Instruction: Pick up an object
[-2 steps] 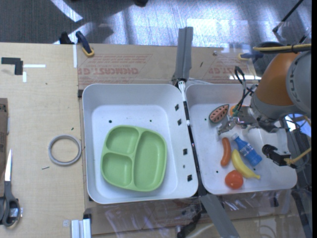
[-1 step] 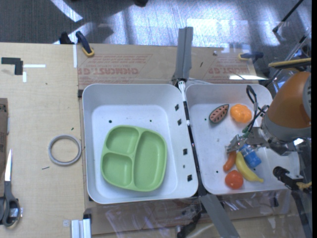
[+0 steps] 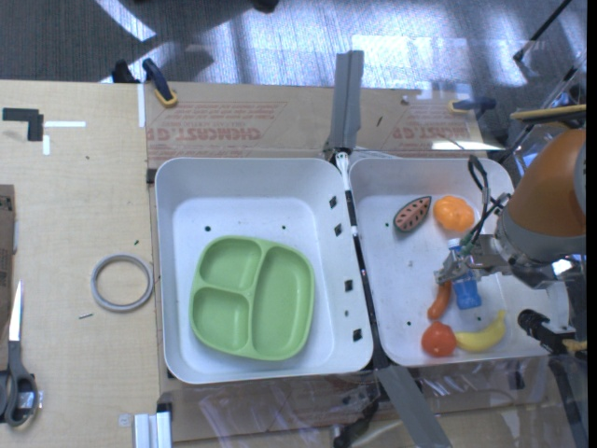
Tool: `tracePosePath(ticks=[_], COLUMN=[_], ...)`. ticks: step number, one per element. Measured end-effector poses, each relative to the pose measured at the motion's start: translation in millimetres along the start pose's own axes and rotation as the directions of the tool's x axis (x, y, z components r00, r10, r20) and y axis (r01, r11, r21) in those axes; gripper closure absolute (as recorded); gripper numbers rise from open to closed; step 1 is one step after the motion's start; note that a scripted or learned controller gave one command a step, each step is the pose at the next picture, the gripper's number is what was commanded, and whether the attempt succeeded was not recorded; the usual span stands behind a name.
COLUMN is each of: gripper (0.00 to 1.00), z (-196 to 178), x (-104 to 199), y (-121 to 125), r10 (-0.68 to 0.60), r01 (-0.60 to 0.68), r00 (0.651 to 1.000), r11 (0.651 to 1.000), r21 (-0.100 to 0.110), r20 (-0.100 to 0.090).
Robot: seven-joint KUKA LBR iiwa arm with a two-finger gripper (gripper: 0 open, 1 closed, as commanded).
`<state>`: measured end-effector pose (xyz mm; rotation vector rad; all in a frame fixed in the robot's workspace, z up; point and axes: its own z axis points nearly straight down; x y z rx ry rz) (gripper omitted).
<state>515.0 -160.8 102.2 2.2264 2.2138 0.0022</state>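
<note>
The right bin [image 3: 401, 278] holds several toy foods. A brown and red slice [image 3: 411, 214] lies near its far side, beside an orange fruit [image 3: 453, 213]. Toward the front lie a small orange carrot [image 3: 439, 301], a red tomato [image 3: 438, 341] and a yellow banana [image 3: 482, 334]. A blue and white bottle [image 3: 465, 286] lies in the middle right. My gripper [image 3: 457, 271] reaches in from the right and hangs just above the bottle's upper end, beside the carrot. I see nothing clearly between its fingers.
The left bin [image 3: 177, 250] holds a green divided plate [image 3: 252, 297]. On the bench at the left lie a grey ring [image 3: 122, 282] and scissors [image 3: 17, 381]. A grey divider post [image 3: 347, 101] stands between the bins at the back.
</note>
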Motion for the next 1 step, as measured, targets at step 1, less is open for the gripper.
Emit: tracePosePath(ticks=[1], gripper=[1.00], z=[-88.9], x=[85.9], y=[19.7], r10=[-0.007], r01=[0.007], r00=[1.000], r11=[1.000], r21=[0.004], r20=[0.000])
